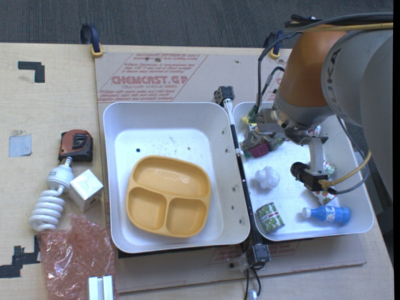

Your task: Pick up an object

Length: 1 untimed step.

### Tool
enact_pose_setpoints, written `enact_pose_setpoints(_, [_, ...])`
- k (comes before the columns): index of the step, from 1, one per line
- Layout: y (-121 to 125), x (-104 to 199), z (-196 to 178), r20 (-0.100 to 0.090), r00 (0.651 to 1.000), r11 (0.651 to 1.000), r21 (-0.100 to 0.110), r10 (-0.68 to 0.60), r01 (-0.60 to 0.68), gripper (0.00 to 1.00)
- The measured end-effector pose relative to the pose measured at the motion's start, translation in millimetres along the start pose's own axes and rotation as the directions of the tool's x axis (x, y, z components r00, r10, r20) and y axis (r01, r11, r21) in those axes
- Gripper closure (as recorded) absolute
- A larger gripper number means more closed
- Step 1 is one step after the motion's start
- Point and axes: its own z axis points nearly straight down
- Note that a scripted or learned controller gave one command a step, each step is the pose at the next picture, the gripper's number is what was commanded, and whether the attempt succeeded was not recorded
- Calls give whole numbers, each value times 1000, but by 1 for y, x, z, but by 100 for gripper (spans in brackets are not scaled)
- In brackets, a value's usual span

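Nearest you, pink wrap [74, 255] lies on the worktop [37, 49]; you cannot tell the claw's [262, 139] state.

- A robotics lab or test bench: a grey industrial arm [337, 55] with an orange band reaches over two shallow white bins [119, 167] set side by side.
- The bins rest on a brown protective sheet [150, 80] printed with a maker's name, held by clamps [92, 40] at the bench edge.
- Loose cables [350, 174] run around the arm's wrist.
- Odd test items lie beside the bins: a spiral light bulb [51, 199], a tape measure [76, 145], bubble wrap [75, 255].
- Black corner marks [32, 70] are stuck on the bench top.
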Motion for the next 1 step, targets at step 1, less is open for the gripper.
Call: enact_pose_setpoints(1, [1,-1,-10,1,1000,1000,-1,-2,2,100])
